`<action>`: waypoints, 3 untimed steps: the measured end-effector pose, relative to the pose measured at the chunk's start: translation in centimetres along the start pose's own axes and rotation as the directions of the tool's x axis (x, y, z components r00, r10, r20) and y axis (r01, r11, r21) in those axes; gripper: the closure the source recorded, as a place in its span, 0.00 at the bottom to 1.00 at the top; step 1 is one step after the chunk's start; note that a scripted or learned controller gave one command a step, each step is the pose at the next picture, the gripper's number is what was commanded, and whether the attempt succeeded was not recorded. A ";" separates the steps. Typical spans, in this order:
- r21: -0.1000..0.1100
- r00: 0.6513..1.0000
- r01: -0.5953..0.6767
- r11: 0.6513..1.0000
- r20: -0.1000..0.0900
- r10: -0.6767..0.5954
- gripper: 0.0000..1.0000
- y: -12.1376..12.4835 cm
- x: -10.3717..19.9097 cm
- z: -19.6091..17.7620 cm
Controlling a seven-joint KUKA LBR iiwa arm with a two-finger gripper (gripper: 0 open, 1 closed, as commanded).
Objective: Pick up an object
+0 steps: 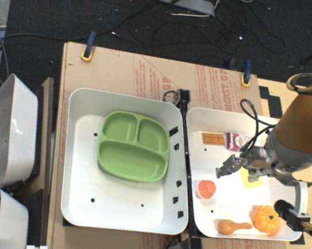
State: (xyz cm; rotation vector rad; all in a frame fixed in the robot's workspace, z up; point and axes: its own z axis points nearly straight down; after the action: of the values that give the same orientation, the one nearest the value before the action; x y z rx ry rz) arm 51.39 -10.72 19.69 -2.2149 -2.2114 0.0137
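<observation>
Two white bins, the left bin (70,195) and the right bin (226,123), sit on a tan cardboard sheet (152,71) printed with reddish lettering, and the left one carries a pale green divided plate (134,147). In the right bin lie a red-pink round piece (207,189), a bright orange pumpkin (266,219), a tan-orange gourd (232,226), an orange rectangle (212,139), a maroon-and-white packet (236,141) and a yellow item (251,178). The gripper (230,167) is dark grey, and the arm (307,126) above it shows orange-brown over grey.
</observation>
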 end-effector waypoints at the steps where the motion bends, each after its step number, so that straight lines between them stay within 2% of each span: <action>1: -0.013 1.000 0.003 1.000 0.002 -0.003 0.00 0.3 0.0 -0.7; 3: -0.010 1.000 0.001 1.000 0.001 -0.001 0.00 1.5 1.0 8.6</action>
State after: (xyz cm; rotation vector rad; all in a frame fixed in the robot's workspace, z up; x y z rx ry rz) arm 52.76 -9.67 11.03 -2.2197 -2.2183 0.0036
